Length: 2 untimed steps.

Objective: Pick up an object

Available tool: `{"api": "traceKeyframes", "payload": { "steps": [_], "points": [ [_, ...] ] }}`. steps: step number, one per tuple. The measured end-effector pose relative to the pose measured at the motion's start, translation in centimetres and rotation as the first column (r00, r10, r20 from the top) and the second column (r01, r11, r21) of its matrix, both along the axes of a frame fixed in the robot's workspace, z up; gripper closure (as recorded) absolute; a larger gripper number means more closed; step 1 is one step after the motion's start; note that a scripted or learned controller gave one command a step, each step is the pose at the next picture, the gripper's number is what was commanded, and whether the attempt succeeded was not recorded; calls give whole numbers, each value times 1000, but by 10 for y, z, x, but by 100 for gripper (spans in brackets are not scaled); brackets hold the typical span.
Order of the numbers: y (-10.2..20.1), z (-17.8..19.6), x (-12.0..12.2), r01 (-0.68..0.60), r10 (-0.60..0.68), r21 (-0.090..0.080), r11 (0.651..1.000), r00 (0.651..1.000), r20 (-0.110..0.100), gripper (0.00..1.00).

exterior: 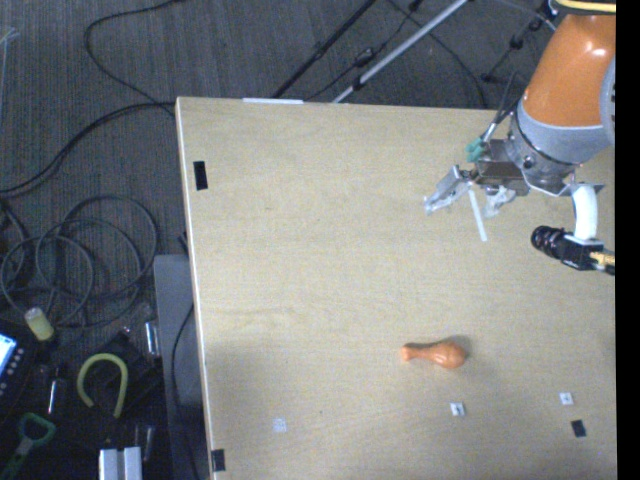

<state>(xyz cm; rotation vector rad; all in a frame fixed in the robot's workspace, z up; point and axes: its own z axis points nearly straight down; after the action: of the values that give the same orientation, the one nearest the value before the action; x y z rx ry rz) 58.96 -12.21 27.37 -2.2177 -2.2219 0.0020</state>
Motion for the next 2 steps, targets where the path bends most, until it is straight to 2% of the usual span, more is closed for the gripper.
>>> {"api": "traceKeyframes", "payload": {
  "steps": [1, 2],
  "points": [
    [-52, -91, 54, -111, 111, -3, 994, 994, 1, 0],
    [-98, -131, 78, -219, 219, -4, 976, 976, 1, 0]
  ]
}}
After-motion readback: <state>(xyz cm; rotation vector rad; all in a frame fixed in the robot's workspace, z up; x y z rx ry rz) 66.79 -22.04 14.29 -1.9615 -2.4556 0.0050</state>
